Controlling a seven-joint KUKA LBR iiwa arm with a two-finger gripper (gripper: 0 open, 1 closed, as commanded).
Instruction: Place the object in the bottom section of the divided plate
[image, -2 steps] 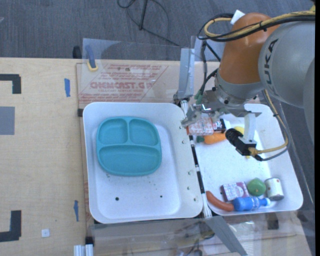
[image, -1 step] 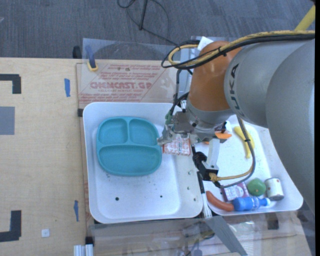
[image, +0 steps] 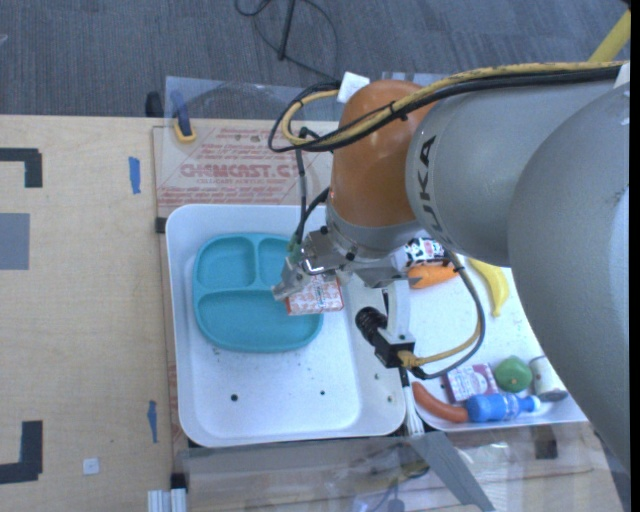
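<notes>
The claw (image: 297, 278) grips a small red-and-white packet (image: 316, 296) between its fingers, poised above the right edge of the blue divided plate (image: 240, 300), likely for release into the wide bottom section. The plate lies in the left bin (image: 270, 410).

teal divided plate (image: 245, 295) flat in left bin, small red-white packet (image: 316, 296) tilted over plate's 3 o'clock rim
</notes>
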